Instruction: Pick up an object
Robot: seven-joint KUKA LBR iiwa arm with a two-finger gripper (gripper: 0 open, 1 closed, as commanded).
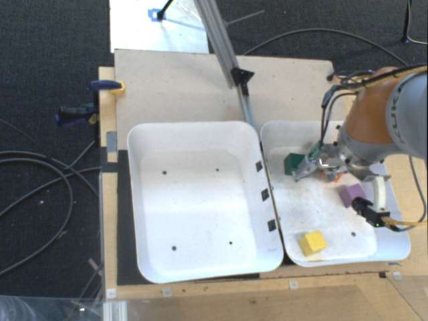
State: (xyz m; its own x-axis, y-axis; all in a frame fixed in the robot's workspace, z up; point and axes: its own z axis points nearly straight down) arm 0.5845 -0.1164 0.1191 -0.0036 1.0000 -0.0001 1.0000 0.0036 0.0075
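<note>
camera view, jaws (309, 168): low in the right bin (401, 246), at its upper part; whether they stand apart or together I cannot tell.
camera view, green object (293, 162): just left of the jaws, touching or nearly so; not seen clamped.
camera view, purple block (352, 194): down and right of the jaws, beside the wrist.
camera view, yellow block (312, 243): near the bin's front edge, well apart from the jaws.
camera view, left bin (140, 179): holds no object.
Judgement: green object is nearest; a short move left should reach it.
</note>
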